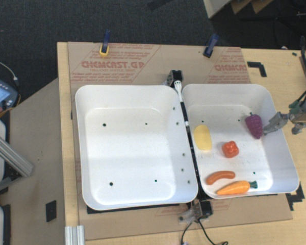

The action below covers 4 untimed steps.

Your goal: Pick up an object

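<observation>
The gripper (276,122) reaches in over the right rim of the right bin (275,103), its tip just beside the purple grape bunch (254,125); whether it is spread or pressed together cannot be told. Nothing appears lifted, so the pick seems barely begun: grasp and raise are both left. Further out lie a red pepper (230,148), a yellow piece (203,138), a sausage (220,176) and a carrot (235,188), the last two near the front wall. The grapes sit close to the right wall, leaving tight room there; the bin's middle is more open.
</observation>
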Each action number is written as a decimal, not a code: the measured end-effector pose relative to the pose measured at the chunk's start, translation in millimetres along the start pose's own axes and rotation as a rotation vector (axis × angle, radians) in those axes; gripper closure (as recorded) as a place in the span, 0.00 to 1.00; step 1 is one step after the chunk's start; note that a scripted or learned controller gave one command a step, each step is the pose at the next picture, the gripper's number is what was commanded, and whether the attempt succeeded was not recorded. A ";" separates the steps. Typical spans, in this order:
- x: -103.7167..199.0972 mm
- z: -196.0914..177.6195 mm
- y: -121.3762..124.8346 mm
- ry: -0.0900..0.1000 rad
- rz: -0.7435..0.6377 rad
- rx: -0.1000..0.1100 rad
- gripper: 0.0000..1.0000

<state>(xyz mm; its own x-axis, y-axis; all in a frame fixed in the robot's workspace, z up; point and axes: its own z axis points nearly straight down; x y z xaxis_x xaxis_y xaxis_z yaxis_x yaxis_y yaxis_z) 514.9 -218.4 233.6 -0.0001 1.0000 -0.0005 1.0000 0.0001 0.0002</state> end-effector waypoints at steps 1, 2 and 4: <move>-1.4 129.0 64.1 0.004 -0.002 0.009 0.00; 3.9 73.0 9.9 0.002 0.002 0.002 0.00; 2.0 100.9 132.7 0.007 -0.008 -0.007 0.00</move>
<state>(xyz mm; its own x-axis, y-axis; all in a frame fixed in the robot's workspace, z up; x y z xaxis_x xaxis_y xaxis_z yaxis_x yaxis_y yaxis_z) 647.6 -216.4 132.7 -0.0084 0.9999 0.0068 0.9999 0.0084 0.0076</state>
